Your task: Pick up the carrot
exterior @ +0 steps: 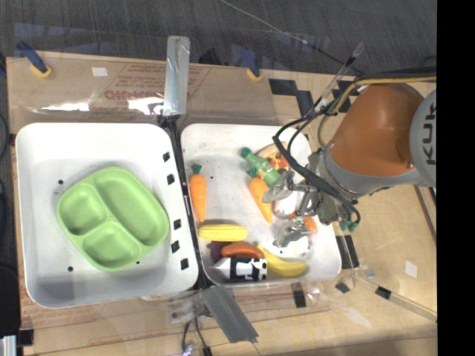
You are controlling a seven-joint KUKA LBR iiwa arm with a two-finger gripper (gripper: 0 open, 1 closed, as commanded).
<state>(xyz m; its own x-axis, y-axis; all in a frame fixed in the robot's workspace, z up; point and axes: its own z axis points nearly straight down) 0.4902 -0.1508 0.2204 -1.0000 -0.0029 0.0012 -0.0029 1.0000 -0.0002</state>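
The gripper (291, 215) looks like bare, shiny metal under a glossy orange band (375, 128). Just left of it, the carrot (197, 196) has a smooth, matt plastic look. The right bin (223, 141) around it is smooth white plastic. Far left, the green tray (111, 217) looks like satin-finish plastic. The bench (393, 280) to its right resembles pale wood.

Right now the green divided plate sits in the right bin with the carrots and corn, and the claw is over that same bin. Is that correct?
Not quite. The camera view shows the green divided plate in the left bin, alone. The carrots, the corn and the claw are at the right bin, as you said.
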